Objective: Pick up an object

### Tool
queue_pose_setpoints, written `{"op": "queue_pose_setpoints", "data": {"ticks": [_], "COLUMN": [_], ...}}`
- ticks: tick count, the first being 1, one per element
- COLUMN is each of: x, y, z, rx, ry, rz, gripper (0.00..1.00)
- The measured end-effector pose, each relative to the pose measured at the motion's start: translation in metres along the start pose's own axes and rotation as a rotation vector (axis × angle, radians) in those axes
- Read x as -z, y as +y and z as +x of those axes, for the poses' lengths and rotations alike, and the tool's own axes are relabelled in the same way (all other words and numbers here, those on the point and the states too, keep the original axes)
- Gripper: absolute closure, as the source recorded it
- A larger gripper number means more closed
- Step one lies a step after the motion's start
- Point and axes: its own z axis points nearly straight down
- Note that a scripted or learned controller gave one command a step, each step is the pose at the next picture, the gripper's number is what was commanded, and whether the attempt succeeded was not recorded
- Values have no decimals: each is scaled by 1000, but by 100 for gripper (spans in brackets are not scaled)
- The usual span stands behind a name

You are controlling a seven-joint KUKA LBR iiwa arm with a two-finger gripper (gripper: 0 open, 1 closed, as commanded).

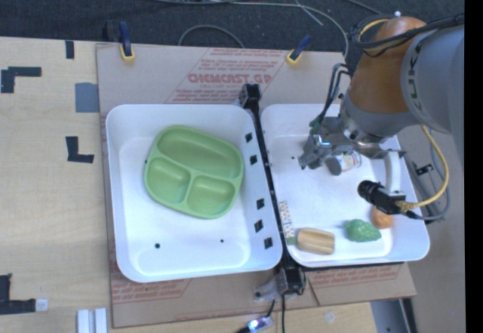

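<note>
My gripper (320, 152) hangs low over the upper middle of the right bin (302, 195), under the grey arm and its orange band. A small pale bottle-like object (346, 163) lies just right of the gripper tip, touching or nearly touching it. Along the bin's near edge lie a tan bread-like block (315, 241), a green lumpy object (363, 231) and a small orange object (383, 219). Whether anything is between the gripper's tips is not visible.
A green divided plate (195, 171) lies in the left bin (128, 248). A black divider (261, 173) separates the two bins. A black fitting with a yellow cable (377, 195) hangs over the right bin's right side.
</note>
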Motion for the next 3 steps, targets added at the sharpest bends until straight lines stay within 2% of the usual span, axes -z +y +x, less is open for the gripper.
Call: {"op": "queue_pose_setpoints", "data": {"ticks": [2,3], "x": [12,24], "y": [13,31], "z": [98,148], "rx": [0,1], "ry": [0,0], "rz": [0,-2], "gripper": [100,100]}}
